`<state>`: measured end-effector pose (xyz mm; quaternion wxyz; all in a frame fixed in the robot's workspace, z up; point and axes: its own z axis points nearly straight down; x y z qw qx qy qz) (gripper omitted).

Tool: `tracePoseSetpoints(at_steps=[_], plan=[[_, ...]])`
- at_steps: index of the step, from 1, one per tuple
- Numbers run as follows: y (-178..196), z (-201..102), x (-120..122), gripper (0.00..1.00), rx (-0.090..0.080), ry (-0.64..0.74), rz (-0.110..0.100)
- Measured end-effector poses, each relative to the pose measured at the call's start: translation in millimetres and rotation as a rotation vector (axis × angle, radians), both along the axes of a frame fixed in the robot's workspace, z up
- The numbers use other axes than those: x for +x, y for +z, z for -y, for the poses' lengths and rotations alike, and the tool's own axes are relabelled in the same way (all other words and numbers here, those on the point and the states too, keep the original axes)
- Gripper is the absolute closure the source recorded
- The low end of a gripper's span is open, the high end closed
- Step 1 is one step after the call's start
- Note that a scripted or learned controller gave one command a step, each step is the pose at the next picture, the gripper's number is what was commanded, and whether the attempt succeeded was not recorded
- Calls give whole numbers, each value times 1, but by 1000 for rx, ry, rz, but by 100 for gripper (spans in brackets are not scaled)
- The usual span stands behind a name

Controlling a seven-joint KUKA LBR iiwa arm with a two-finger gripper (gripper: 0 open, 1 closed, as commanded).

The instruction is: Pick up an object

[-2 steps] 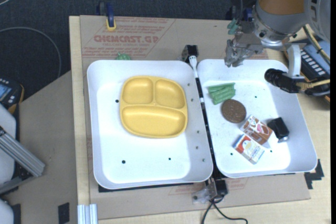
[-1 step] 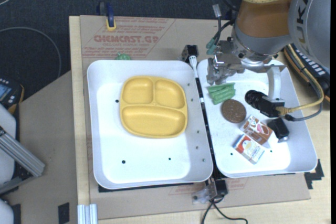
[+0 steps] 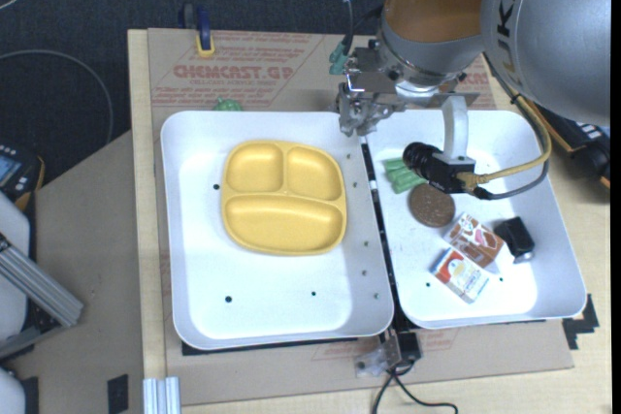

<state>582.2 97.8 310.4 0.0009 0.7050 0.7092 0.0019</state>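
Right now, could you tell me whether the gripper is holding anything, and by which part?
It cannot be told: the gripper sits above the bins' shared edge, with no object visible in it.

1. You have a bench topped by a brown board [image 3: 262,63] printed with red lettering along its far edge.
2. Two shallow white bins sit on it side by side, their inner rims touching along the middle: the left bin [image 3: 194,238] and the right bin [image 3: 553,247].
3. At the board's far left corner you can see a clamp with a blue handle [image 3: 203,27].
4. Just beyond the left bin's far rim, a small green item [image 3: 227,105] lies on the board.
5. At the near edge, between the bins, a small black fitting with a cable [image 3: 403,349] rests.
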Motion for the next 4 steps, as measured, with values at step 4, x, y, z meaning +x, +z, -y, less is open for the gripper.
tracePoseSetpoints(at_steps=[4], plan=[[78, 54, -100, 100, -3, -15, -4]])
